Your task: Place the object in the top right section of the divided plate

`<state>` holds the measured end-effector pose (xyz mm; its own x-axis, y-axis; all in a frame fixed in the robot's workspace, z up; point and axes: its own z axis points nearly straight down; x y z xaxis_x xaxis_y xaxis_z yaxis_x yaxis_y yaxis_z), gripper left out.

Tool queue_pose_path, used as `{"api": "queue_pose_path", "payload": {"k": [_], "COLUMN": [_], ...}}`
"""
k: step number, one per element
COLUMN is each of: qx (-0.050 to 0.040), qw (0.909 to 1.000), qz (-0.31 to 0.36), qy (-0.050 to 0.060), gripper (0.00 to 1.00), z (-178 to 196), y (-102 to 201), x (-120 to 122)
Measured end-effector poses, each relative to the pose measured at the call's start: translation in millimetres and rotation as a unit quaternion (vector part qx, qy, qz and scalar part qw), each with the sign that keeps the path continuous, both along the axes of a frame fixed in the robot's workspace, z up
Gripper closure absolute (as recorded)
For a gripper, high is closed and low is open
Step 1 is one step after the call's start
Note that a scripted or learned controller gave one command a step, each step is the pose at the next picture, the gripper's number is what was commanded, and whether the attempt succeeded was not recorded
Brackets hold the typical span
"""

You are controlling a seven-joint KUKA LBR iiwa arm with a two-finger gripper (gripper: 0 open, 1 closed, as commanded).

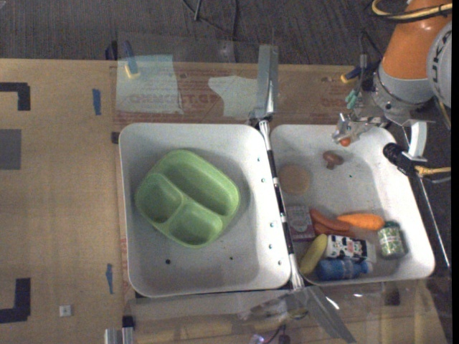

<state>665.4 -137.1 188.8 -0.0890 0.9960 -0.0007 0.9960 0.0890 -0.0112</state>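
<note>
A green divided plate (188, 196) lies tilted in the left bin (143, 264), its sections bare. The gripper (346, 133) hangs over the far edge of the right bin (416, 256), below the orange wrist band, with a small orange-red bit at its tip. A small brown mushroom-like piece (332, 158) sits just below it on the bin floor. Near it lies a round tan disc (294, 179).
Along the right bin's near side lie an orange carrot (361, 221), a red strip (324, 221), a yellow banana (313, 254), a white carton (348, 247), a blue item (341, 269) and a green can (391, 239). A metal divider (267, 84) stands behind the bins.
</note>
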Motion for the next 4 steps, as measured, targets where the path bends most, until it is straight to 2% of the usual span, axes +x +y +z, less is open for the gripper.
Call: {"api": "queue_pose_path", "payload": {"k": [1, 2, 3, 4], "qx": [0.0013, 0.0015, 0.002, 0.0016], "qw": [1.0, 0.9964, 0.9871, 0.9954], "qz": [0.008, 0.085, 0.16, 0.096], "qy": [-0.004, -0.005, -0.005, -0.004], "gripper": [1.0, 1.0, 1.0, 1.0], "z": [-4.4, -3.4, 9.0, 16.3], "y": [92.5, 179.0, 223.4, 270.5], "x": [-7.3, -14.8, -97.8, -120.9]}}
